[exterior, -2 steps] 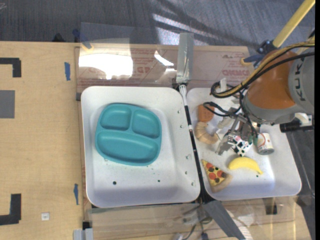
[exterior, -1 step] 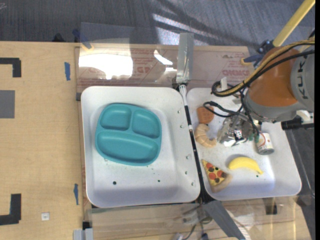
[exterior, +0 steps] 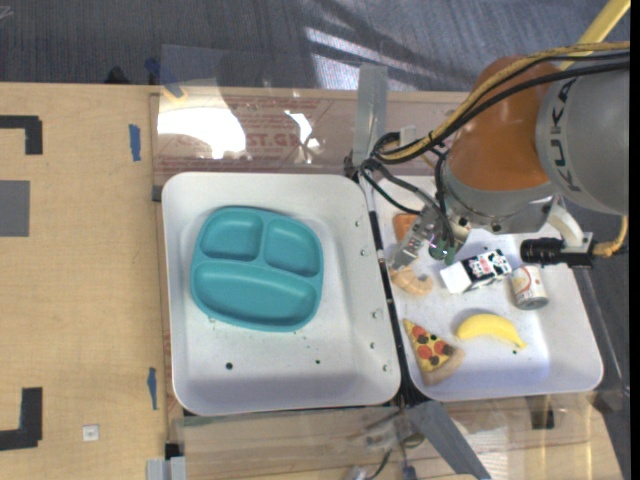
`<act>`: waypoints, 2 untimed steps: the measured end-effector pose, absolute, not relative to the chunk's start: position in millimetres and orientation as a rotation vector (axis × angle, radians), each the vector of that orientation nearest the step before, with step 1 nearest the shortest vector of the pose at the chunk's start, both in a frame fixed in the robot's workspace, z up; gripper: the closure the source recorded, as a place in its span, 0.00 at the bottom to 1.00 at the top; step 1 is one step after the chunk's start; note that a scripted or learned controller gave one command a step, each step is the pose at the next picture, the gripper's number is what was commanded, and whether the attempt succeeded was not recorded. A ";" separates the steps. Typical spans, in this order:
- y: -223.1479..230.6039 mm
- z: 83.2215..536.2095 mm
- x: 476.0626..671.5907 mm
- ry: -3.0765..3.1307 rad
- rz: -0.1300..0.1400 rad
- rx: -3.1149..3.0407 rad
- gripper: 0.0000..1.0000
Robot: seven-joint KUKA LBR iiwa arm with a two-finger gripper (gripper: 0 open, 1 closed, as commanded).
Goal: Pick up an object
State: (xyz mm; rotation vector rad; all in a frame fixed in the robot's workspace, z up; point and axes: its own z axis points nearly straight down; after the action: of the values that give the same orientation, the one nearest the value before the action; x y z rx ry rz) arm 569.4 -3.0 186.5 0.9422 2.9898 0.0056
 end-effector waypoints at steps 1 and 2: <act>42.6 227.2 592.7 2.739 0.005 1.530 1.00; 82.6 209.7 572.7 2.452 -0.003 1.968 1.00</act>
State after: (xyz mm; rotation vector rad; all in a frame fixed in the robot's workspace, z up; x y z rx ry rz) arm 572.7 82.6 209.7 1.9684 2.4522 -0.0026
